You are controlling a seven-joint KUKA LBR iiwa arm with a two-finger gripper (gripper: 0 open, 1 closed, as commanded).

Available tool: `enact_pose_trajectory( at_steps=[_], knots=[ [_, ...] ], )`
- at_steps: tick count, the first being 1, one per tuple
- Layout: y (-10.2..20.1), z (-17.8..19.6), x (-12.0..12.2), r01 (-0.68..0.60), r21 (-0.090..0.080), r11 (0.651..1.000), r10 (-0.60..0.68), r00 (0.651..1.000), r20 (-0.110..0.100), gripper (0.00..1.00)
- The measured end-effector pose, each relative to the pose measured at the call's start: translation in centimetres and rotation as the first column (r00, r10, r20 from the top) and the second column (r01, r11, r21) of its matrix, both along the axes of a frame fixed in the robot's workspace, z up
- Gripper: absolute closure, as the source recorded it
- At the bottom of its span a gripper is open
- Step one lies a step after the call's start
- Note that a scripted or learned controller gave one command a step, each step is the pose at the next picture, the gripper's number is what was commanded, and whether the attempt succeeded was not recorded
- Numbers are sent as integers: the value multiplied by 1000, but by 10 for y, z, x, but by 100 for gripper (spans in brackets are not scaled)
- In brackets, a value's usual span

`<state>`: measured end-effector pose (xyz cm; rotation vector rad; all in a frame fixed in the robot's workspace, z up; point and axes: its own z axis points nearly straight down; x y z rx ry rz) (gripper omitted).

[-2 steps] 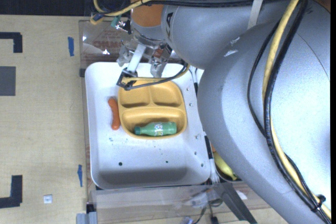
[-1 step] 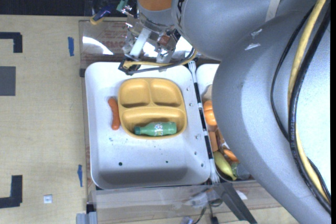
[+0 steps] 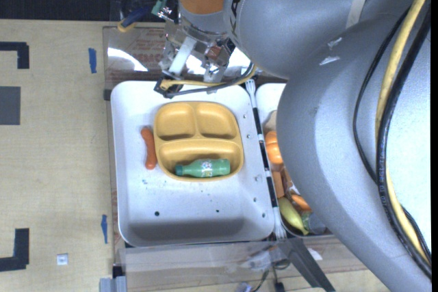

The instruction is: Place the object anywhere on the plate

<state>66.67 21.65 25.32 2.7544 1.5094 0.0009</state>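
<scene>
A yellow divided plate (image 3: 197,125) sits in the left white bin (image 3: 137,202). A green bottle (image 3: 203,168) lies on its side in the plate's long near compartment. An orange-red sausage-shaped object (image 3: 148,148) lies on the bin floor just left of the plate. My gripper (image 3: 194,70) hangs above the bin's far edge, behind the plate, its fingers spread open with nothing between them.
The right bin (image 3: 268,98) holds orange items (image 3: 274,148) and a banana (image 3: 292,217), mostly hidden under the big grey arm (image 3: 342,78). Yellow and black cables (image 3: 185,84) trail near the bin's far rim. The wooden bench (image 3: 48,147) lies to the left.
</scene>
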Motion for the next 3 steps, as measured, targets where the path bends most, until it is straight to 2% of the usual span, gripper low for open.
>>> enact_pose_trajectory(
  at_steps=[1, 2, 3],
  knots=[
    [0, 0, 0, 0, 0, 1000, 0, 1000, 0, 0],
    [6, 32, -58, 56, -1, 998, -56, 998, -6, 0],
    [-3, -43, 0, 76, 0, 997, -76, 997, -1, 0]
  ],
)
